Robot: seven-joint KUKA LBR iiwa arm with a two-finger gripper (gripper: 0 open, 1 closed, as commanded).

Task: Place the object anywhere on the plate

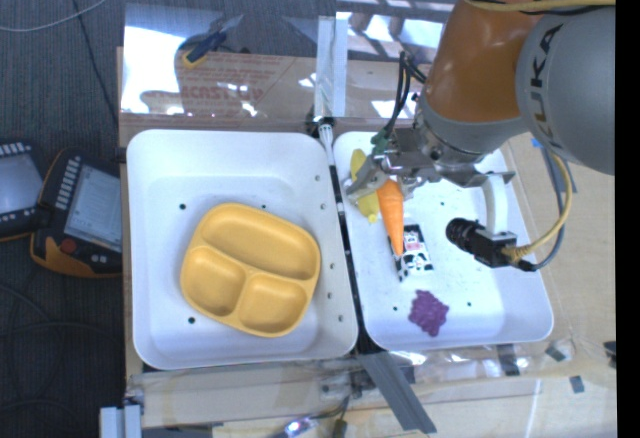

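Two white bins on the table: left bin [150,226] bears the yellow plate [250,268]; right bin [500,311] holds carrot [392,216], black-and-white carton [414,252], purple grapes [429,312]. Gripper [385,174] directly above the carrot's top; whether its fingers are open or closed cannot be told.

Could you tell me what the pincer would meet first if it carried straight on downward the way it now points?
Most likely the orange carrot, which lies right under the pincer in the right bin. Depth is unclear from this slanted view.
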